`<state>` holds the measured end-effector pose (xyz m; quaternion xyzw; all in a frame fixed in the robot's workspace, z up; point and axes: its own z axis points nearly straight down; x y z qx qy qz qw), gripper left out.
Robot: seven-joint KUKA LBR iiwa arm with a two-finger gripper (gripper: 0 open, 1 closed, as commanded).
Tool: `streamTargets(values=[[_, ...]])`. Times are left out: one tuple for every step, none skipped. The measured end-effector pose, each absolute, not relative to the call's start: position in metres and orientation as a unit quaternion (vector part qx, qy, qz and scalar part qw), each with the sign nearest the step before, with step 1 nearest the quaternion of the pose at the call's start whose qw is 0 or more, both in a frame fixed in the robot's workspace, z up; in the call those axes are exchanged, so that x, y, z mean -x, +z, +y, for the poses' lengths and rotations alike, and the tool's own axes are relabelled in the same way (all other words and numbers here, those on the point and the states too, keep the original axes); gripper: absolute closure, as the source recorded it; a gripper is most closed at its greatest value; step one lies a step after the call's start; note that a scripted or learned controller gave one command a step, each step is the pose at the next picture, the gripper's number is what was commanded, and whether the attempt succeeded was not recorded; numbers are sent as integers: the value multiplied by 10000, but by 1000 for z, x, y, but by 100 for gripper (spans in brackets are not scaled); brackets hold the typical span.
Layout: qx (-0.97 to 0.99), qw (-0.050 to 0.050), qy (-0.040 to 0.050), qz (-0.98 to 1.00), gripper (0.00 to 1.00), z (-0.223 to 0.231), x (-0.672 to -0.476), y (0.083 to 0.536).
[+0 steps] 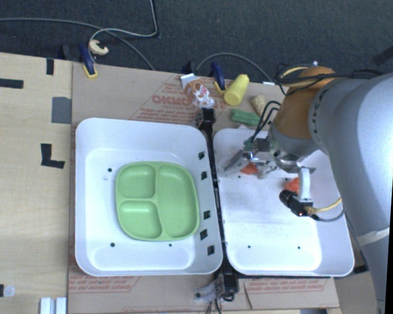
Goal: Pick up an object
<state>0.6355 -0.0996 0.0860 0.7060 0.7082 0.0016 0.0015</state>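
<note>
On the tabletop's right bin (310, 258), the end effector (240, 161) meets an orange object (252, 168); finger state and the object's axis unclear.

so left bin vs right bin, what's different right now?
The left bin holds a green divided plate; the right bin holds small orange-red items instead. The gripper is down in the right bin's back end, while nothing reaches into the left bin. Both are shallow, white and sit side by side.
</note>
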Motion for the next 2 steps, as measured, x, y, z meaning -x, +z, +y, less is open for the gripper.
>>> streamTargets(values=[[-7064, 14, 5, 7078, 0, -115, -669, 86], [-7060, 16, -5, 7083, 100, -115, -669, 95]])
